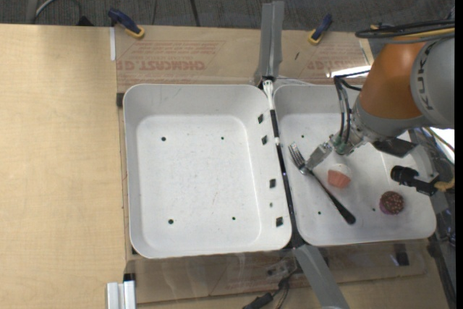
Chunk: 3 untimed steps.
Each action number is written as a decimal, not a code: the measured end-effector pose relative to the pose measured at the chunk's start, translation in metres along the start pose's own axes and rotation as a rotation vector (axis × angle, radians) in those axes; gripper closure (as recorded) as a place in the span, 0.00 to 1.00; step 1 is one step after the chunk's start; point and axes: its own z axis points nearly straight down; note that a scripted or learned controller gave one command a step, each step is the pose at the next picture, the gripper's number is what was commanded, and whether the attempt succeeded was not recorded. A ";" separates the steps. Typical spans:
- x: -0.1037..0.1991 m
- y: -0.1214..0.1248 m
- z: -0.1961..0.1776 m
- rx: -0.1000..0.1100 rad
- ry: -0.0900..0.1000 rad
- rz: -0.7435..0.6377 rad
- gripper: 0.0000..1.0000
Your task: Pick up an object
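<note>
Nearest us in the right bin (362, 234) we see a small dark round object (392, 202) by its front right corner; a fork (318, 181) with a black handle lies slantwise, handle toward the front edge, tines toward the bin's left wall; a pinkish cylindrical piece (338, 176) sits just beside the fork's shaft. Above it hangs the gripper (340, 145) — we cannot tell how it is set, nor whether it holds anything. The left bin (145, 177) lies alongside; behind both bins, cardboard (173, 58) is clipped to the bench (58, 155) by two clamps (126, 22).
</note>
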 end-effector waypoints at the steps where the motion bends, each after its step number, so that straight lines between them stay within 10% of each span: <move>1: -0.078 -0.045 0.000 0.000 -0.001 0.271 0.00; 2: -0.134 0.021 0.000 0.007 0.016 0.161 0.00; 3: -0.053 -0.032 0.000 0.001 0.000 0.316 0.00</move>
